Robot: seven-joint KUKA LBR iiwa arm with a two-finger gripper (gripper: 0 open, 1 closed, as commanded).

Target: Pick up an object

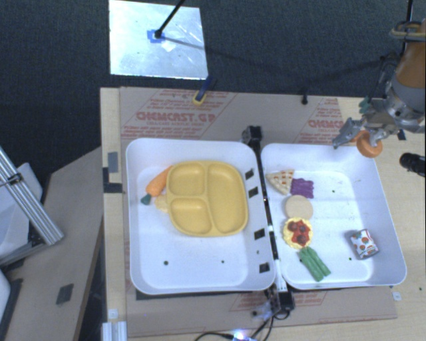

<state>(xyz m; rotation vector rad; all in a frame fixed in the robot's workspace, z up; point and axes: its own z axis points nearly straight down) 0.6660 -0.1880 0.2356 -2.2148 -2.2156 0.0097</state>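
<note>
Two-finger metal gripper seen above far right corner of right shallow white plastic bin. Jaws pinched on small round orange object, raised clear of bin floor. Step judged: lift underway. Next: firm grip, continued rise.

1. We see a dark blue-grey carpet floor around the desk, which is pale wood.
2. A cardboard sheet with red print lies on the desk under the bins.
3. On the floor beyond the desk lies a shiny metal plate, bright with reflected light; a thin black rod meets a blue patch on it.
4. A black cable runs across the floor by the desk's far edge.
5. At the left edge stands a slanted metal rail.
</note>
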